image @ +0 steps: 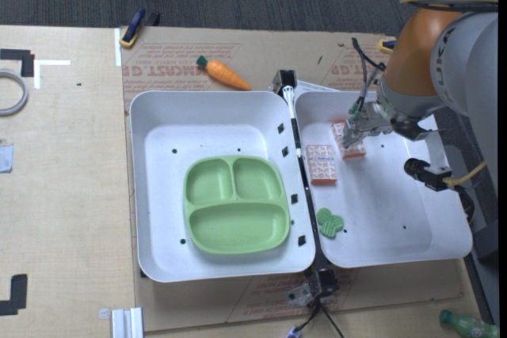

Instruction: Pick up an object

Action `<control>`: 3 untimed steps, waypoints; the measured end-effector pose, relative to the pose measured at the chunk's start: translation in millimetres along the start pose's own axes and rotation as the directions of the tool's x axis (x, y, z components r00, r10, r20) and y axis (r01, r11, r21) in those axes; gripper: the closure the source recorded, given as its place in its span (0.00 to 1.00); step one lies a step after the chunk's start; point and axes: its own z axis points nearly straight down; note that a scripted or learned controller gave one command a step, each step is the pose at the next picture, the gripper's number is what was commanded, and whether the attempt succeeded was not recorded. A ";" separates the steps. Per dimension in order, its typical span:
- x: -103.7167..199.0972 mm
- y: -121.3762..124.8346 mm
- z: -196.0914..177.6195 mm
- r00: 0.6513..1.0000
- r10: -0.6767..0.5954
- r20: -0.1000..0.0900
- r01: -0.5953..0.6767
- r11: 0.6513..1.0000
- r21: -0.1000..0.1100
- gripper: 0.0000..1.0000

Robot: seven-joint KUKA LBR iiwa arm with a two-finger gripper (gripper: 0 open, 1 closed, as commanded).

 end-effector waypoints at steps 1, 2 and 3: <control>0.0 0.0 0.0 1.000 0.000 0.000 0.000 1.000 0.000 0.00; -18.7 15.9 19.1 0.914 -0.407 -0.007 0.407 0.914 -0.001 0.00; -19.7 17.4 8.5 0.914 -0.405 -0.001 0.405 0.914 -0.006 1.00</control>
